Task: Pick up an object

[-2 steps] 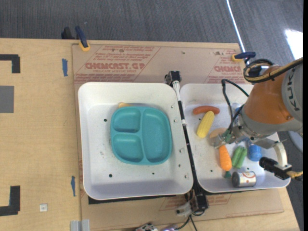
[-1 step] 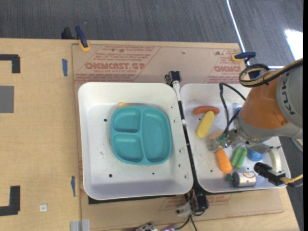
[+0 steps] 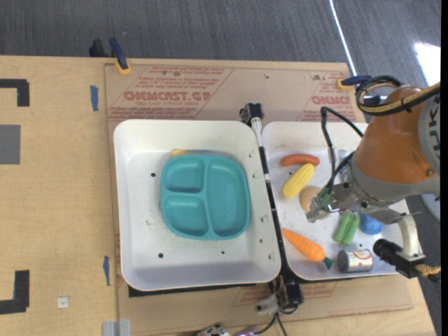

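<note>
Nearest the lens, along the bottom rim of the right bin (image 3: 294, 275), a small can (image 3: 355, 260) lies on its side, below and to the right of the gripper (image 3: 323, 206). An orange carrot (image 3: 304, 244) lies at a slant just below the gripper, slightly to its left. A green pepper-like piece (image 3: 346, 227) sits just right of and below the gripper, with a blue object (image 3: 370, 223) beyond it, partly under the arm (image 3: 393, 149).

The gripper hangs low over the middle of the right bin, coming off the grey and orange arm that covers the bin's right part. Whether its fingers are spread or closed cannot be told from this angle, and nothing can be seen held in it. A pale brownish round item (image 3: 308, 198) lies right at the gripper's left side, seemingly touching it or just beside it. A yellow corn cob (image 3: 299, 179) lies tilted up and to the left of the gripper, and an orange sausage (image 3: 299, 160) lies farther up above that.

Well to the gripper's left, the left bin (image 3: 133, 187) holds a teal divided plate (image 3: 206, 196).
</note>
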Tool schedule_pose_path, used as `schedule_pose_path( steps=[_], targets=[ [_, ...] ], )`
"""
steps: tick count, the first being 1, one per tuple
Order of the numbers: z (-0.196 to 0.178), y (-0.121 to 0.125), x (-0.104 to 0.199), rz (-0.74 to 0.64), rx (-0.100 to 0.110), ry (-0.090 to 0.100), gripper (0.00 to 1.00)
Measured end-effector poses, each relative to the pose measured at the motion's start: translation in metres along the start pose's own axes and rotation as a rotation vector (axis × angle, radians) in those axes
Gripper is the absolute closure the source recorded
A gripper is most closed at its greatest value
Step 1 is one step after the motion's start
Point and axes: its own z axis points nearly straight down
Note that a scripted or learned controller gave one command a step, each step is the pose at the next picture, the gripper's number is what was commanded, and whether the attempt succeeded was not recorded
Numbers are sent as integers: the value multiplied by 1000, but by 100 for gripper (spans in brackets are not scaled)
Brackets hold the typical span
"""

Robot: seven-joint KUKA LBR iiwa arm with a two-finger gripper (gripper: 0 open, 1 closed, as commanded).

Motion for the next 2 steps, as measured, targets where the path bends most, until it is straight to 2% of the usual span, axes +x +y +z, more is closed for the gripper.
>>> schedule_pose_path(
  steps=[1,2],
  targets=[
    [0,0,0,1,1,0,0],
    [55,67,-64,35,0,-1,0]
  ],
)
